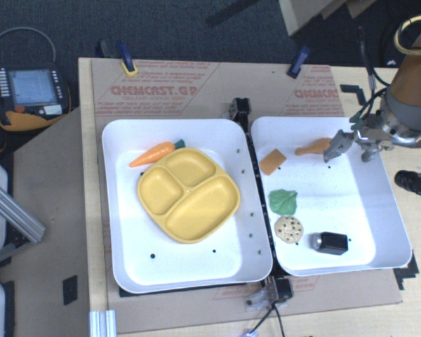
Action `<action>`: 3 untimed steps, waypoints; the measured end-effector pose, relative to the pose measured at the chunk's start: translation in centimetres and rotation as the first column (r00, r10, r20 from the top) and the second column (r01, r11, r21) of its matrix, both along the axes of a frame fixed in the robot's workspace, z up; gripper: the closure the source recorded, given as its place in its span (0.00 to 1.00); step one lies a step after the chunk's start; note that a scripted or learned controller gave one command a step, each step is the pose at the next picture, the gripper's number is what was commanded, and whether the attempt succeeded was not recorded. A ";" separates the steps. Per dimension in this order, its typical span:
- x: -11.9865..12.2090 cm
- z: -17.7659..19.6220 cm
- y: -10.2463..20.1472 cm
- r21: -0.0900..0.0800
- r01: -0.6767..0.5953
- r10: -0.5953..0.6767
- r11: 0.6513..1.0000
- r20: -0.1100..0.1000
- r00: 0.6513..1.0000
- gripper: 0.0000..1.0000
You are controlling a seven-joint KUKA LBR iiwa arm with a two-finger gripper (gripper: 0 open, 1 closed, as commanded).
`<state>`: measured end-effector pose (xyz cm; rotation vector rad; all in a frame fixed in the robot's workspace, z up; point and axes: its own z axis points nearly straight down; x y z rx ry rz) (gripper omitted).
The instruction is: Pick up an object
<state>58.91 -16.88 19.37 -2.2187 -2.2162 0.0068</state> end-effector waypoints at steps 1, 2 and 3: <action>0.2 0.4 0.0 -0.001 -0.002 0.002 1.000 0.008 1.000 0.00; 0.1 -3.8 -0.4 0.000 -0.001 0.001 1.000 0.004 1.000 0.00; 0.1 -10.1 -0.6 0.001 -0.001 0.001 1.000 0.000 1.000 0.00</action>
